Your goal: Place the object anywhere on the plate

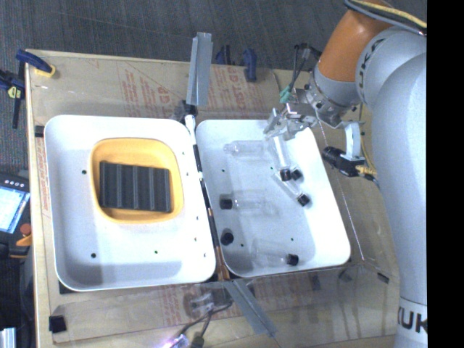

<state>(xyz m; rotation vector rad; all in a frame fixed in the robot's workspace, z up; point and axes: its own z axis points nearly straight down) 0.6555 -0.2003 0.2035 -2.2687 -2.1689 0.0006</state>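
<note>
1. Bench (130, 85): tan board w/ faint red print, set on dark carpet. Blue clamps grip its far edge, one at the far-left corner (34, 61), another near the middle (250, 61).
2. Two shallow white bins sit side by side & nearly touch: left bin (65, 223), right bin (326, 238). A grey metal bar (199, 67) rises from the far end of the seam btw them.
3. The yellow plate (138, 151) lies in the left bin, towards the far side. The object (135, 187), a dark ridged block, lies flat on it, well within the rim.
4. The gripper (296, 186) hangs over the right bin, far-right part, well apart from plate & object. Its two dark tips look spread, nothing btw them as far as we can see.
5. The arm (391, 122), grey w/ an orange band, comes in from the right & covers that side of the bench.
6. In the right bin we make out small dark pieces (227, 235) & faint clear shapes; too vague to name.
7. A lit screen (11, 207) sits at the left edge; cables (199, 317) trail at the near side.
</note>
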